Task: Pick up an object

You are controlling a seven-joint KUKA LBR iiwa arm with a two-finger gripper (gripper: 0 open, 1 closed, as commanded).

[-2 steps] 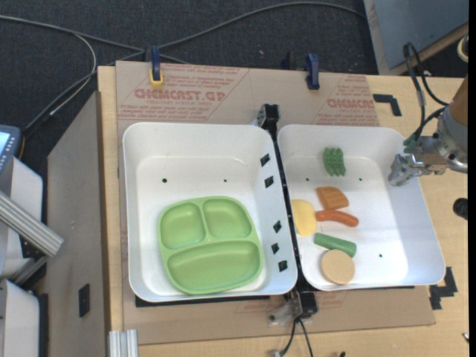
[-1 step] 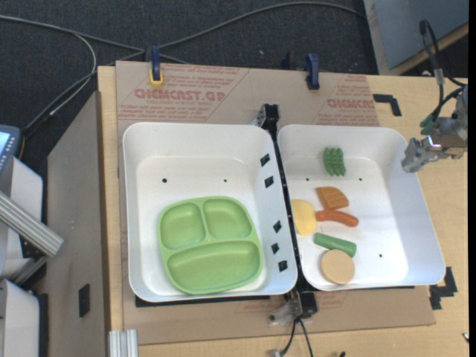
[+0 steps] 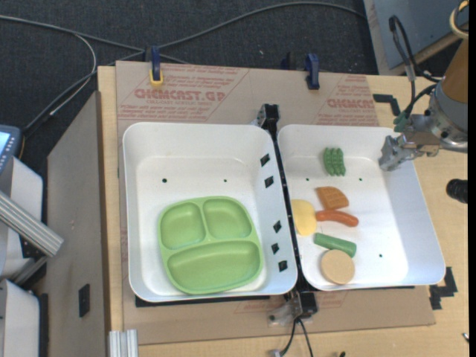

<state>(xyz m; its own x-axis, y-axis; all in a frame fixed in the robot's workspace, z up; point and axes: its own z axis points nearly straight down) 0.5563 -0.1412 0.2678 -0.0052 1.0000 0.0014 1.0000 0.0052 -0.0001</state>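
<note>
Nearby, smooth sectioned green plastic tray (image 3: pixel 211 244).

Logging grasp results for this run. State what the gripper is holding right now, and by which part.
Nothing is held. The gripper sits at the right bin's upper right edge, apart from the toy foods, with no object between its fingers.
</note>
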